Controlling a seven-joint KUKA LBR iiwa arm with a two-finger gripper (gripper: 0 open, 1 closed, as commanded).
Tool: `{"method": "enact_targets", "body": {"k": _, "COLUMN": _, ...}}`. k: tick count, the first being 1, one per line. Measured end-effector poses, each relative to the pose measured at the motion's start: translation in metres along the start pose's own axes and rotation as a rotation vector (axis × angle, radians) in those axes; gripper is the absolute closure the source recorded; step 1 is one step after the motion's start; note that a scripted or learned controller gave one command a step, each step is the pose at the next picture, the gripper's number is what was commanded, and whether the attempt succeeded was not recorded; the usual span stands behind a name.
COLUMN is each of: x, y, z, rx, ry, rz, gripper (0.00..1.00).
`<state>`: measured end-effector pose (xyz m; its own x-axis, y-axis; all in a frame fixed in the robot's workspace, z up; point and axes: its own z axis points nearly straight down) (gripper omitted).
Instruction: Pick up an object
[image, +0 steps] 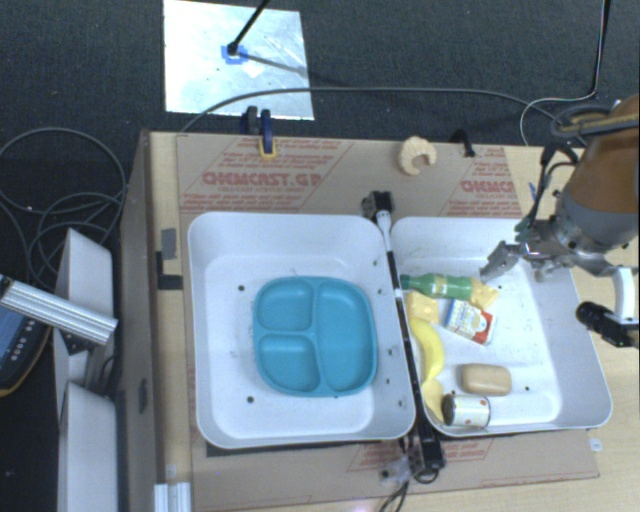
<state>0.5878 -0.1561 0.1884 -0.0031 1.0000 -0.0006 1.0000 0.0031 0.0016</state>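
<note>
Two white bins sit side by side on the bench. The left bin (215, 300) holds one blue divided plate (315, 335) with three compartments. The right bin (560, 350) holds five things, all toward its left half: one green bottle (445, 286) lying on its side with a yellow cap end, one banana (428, 350) along the inner wall, one small carton (468, 320) with red and blue print, one tan oval block (485, 379), and one small can (465, 410) lying in the near corner.

The gripper (500, 262) hangs over the right bin's far side, just above and to the right of the bottle; nothing can be seen between its fingers, and whether they are open or closed I cannot tell. The arm (605, 190) is cut off by the picture's right edge.

The carton's print is too small to read. The board (270, 170) under the bins bears red lettering, "CHEMCAST GP". One small cream lump (417, 155) rests on that board beyond the bins.
</note>
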Motion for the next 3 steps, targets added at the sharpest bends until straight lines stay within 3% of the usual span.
{"method": "enact_targets", "body": {"k": 1, "x": 0.065, "y": -0.018, "z": 0.058, "rx": 0.002, "ry": 0.001, "rz": -0.001, "gripper": 0.0}}
{"method": "enact_targets", "body": {"k": 2, "x": 0.02, "y": -0.01, "z": 0.104, "rx": 0.001, "ry": -0.001, "rz": 0.002, "gripper": 0.0}}
{"method": "enact_targets", "body": {"k": 3, "x": -0.031, "y": 0.075, "z": 0.016, "rx": -0.004, "ry": -0.002, "rz": -0.001, "gripper": 0.0}}
